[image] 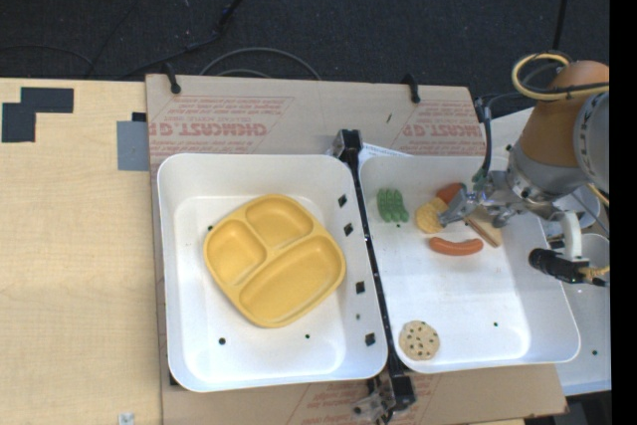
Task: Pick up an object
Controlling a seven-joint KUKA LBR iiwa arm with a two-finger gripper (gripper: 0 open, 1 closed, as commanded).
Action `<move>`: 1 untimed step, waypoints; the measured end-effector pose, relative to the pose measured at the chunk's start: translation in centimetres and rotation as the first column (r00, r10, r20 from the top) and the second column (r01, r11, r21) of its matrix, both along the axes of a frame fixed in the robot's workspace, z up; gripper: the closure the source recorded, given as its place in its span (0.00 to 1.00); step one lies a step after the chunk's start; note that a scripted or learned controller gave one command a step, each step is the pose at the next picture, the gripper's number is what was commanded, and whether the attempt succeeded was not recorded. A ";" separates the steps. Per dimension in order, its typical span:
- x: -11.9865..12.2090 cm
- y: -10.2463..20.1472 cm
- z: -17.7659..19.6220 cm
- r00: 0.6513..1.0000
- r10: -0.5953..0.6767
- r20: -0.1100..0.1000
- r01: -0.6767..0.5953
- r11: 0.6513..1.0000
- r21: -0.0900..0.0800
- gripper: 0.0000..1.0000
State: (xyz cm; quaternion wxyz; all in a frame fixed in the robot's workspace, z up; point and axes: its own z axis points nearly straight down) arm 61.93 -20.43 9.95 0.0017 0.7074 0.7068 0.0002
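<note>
Jaws (468, 207) of the arm sit low in the right bin (518, 333), among a sausage (456, 247), yellow piece (430, 217) and green piece (391, 205); we cannot tell their opening or any hold.

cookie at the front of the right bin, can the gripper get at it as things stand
Probably yes. The cookie lies flat and alone on bare bin floor, near the front wall. The gripper sits farther back by the sausage, with nothing between them.
</note>
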 end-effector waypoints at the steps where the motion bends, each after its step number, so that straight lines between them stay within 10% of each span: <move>1: 0.3 -0.1 1.5 1.000 0.002 0.010 -0.002 1.000 -0.004 1.00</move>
